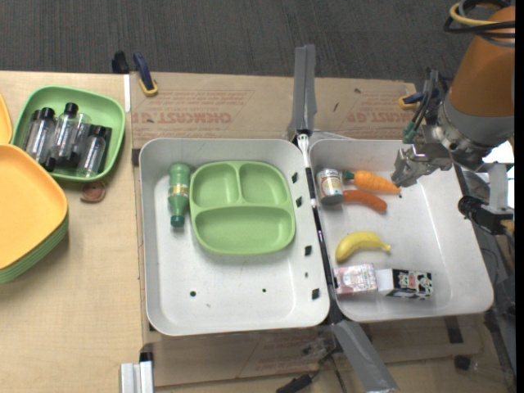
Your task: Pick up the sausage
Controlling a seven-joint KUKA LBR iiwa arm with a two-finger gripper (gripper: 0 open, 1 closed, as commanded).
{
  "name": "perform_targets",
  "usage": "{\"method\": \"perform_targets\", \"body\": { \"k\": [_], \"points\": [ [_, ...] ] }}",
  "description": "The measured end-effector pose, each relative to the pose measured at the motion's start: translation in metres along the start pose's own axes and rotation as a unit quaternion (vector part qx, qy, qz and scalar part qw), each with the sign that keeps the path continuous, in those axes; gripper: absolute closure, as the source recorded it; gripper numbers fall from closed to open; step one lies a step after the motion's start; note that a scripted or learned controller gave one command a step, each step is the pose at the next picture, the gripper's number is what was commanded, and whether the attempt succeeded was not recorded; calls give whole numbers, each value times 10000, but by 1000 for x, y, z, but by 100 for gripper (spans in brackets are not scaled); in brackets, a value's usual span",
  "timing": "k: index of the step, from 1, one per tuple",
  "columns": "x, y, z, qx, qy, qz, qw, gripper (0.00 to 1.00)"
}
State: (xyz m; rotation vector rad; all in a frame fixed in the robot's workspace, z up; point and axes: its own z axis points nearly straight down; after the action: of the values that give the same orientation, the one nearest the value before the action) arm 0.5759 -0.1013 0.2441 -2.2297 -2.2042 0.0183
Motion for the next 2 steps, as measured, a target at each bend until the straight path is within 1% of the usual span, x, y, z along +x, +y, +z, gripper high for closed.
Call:
{"method": "perform_targets", "body": {
  "k": [1, 2],
  "points": [
    [-51, 12, 2, -60, 4, -866, 9962, 100],
    [-41, 17, 153, -54, 16, 51, 10000, 100]
  ]
}}
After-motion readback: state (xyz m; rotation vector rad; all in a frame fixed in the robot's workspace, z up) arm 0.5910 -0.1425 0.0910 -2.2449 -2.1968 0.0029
